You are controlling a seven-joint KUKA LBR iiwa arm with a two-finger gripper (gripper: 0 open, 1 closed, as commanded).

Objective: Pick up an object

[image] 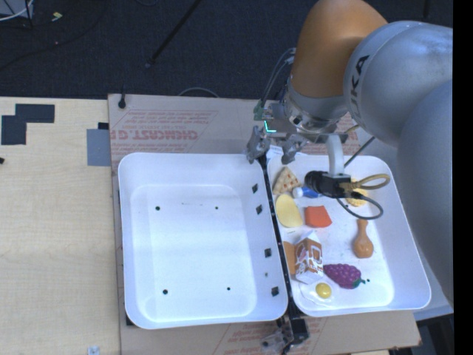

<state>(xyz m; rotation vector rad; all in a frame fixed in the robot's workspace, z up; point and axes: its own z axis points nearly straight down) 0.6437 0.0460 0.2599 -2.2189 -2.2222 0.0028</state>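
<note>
I see red letters, upside down, on the brown cardboard sheet point(159, 133), maybe "CHEMCAST", more red print at its bottom edge, too cut off to read, dark letters on the grey arm point(361, 69), unclear

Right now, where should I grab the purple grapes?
Probably from straight above, closing across the short width of the purple grapes. The bunch lies flat, long axis left-right, with room along both long sides; the carton crowds its left end.

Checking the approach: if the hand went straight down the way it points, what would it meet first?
Probably the far left corner of the right bin, just short of the cheese wedge, though depth is unclear. The hand is open and holds nothing.
</note>
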